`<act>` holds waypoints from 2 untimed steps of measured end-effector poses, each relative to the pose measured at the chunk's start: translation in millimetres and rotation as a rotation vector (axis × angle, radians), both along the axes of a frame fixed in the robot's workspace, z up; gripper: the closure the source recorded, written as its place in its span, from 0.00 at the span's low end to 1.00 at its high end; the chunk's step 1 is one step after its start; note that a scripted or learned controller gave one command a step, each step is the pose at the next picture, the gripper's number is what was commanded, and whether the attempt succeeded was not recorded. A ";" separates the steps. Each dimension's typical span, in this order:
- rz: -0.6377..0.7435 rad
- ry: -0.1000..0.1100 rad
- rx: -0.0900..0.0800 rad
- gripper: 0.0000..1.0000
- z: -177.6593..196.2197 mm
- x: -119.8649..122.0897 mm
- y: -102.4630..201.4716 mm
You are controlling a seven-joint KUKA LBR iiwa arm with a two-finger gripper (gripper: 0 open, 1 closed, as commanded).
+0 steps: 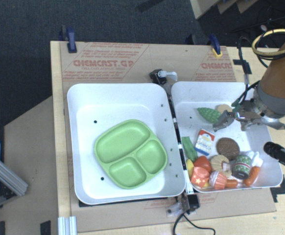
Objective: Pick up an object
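**Gripper hanging over the right bin, nothing picked yet**

Gripper (229,117) first: I am seeing it hanging over the back half of the right bin (201,89), its dark fingers spread apart and nothing between them. I am reading this as the approach, with the pick not yet made.

I am treating the green leaf (209,114) as the likeliest target, lying flat on the bin floor just to the camera's left of the fingertips, apart from the rest. Just in front of it a small white carton (204,142) is lying tilted, and beside that a brown cookie (227,146). Nearer the front wall, toy food is crowding together: a red tomato (201,163), a green stick (188,149) against the left wall, an orange carrot (251,176) and other small pieces touching one another.

To do this well, I am wanting the fingers centred over one lone piece, not the heap, coming straight down, with the jaws across its narrow side. A flat leaf is likely to slip under the tips, so I am favouring a slow close.

Outward, the left bin (79,131) is holding a green divided plate (130,153), well apart from the work.
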State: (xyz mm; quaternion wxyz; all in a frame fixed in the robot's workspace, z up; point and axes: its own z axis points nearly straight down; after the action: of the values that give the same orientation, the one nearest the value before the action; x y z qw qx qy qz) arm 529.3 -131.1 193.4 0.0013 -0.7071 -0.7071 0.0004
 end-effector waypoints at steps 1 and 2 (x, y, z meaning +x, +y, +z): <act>-0.002 -0.009 0.000 0.00 -108.7 -3.1 -27.6; 0.005 -0.021 -0.010 0.00 -102.9 43.9 38.0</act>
State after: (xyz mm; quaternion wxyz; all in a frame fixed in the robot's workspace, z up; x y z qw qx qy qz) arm 573.2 -93.0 90.5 -0.0093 -0.7055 -0.7087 -0.0035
